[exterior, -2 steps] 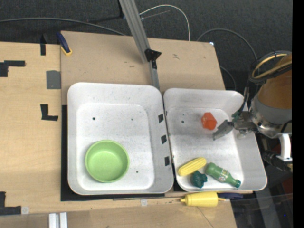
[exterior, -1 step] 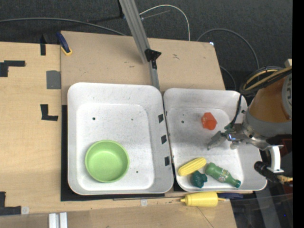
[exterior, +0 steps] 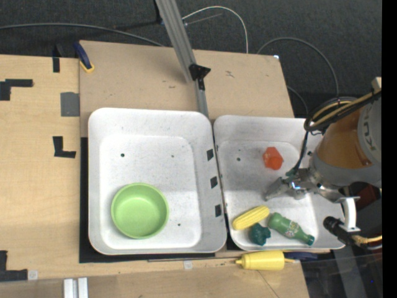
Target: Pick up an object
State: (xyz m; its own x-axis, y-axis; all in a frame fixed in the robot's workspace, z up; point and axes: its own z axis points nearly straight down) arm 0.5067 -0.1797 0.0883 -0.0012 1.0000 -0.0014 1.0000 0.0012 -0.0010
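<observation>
**Arm low over the right bin, nothing in its grip**

While the wooden desk point(exterior: 142, 73) carries two shallow white bins side by side, the grey arm with its orange band point(exterior: 347, 144) comes in from the right edge and bends down over the right-hand white bin point(exterior: 248, 129). Its wrist sits above that bin's right wall, and the forearm slants down and to the left, toward the bin's middle.

The left-hand white bin point(exterior: 149, 135) holds a round lime-green plastic bowl point(exterior: 140, 210), standing upright in its near left corner.

At the arm's tip, the metal two-finger gripper point(exterior: 277, 189) reaches toward the near left over the bare floor of the right bin. Whether its fingers are spread or pressed together cannot be told from this angle; nothing shows between them.

A small orange-red block point(exterior: 273, 158) lies just beyond the gripper, apart from it. Nearer the camera, along the bin's front wall, lie a green plastic toy bottle point(exterior: 288, 226) on its side, a yellow toy corn cob point(exterior: 250, 216) just left of it, and a small dark teal lump point(exterior: 260, 234) touching the bottle's base.

A yellow plastic handle-shaped thing point(exterior: 263, 261) rests on the desk just outside the bin's front rim.
</observation>
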